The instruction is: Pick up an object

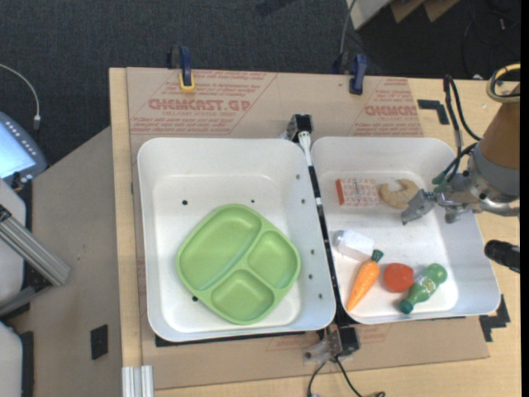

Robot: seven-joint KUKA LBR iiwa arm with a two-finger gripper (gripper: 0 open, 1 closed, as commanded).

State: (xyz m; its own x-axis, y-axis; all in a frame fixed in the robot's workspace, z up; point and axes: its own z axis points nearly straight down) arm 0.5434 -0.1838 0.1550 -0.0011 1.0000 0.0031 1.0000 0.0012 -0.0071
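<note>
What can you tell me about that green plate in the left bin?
The plate is pale green, looks like plastic, and is rounded with three compartments: one long one along its upper left and two smaller ones. Nothing lies in them. It lies flat and turned at an angle on the floor of the left bin, toward its front. Nothing else touches it.
</note>
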